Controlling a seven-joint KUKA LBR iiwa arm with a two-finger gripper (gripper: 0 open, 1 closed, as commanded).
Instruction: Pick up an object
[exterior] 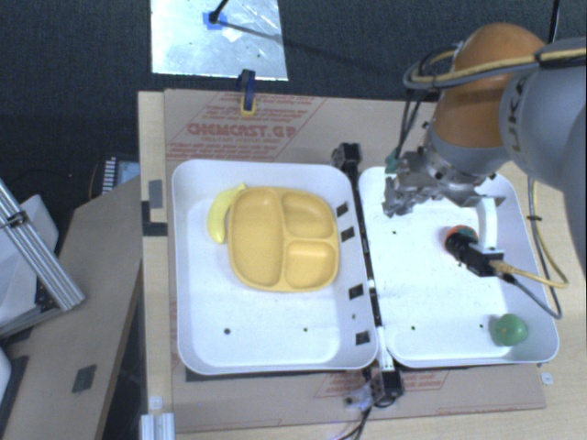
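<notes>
Camera view: gripper [401, 202] hangs over the upper-left part of the right bin [431, 310], close to the wall it shares with the left bin [197, 273] (left and right for bins as seen in this view). Whether the jaws are spread or pressed together cannot be told. Nothing shows between them, so no grasp yet. The arm [514, 90] comes in from the view's right, above the right bin's far edge.

Candidates for the pick:
- ball [507, 329], green, in the right bin's near-right corner, close to the rim. Same bin as the gripper but well apart from it.
- plate [280, 239], yellow with three compartments, flat in the middle of the left bin.
- banana [220, 214], touching the plate's left edge and partly hidden by it. Its long axis runs roughly up-down in the view, curving toward the plate at the top.

Key relation: the ball lies down and to the right of the gripper in the view, diagonally across the bin floor with nothing between. It is round, so there is no long axis to line up with. The plate and banana lie to the view's left, over the shared wall.

Judgement: the pick is at the approach stage. The ball looks like the simplest target, though it may roll, and its place by the corner walls leaves little room. The bench [154, 154] around the bins carries nothing to pick.
</notes>
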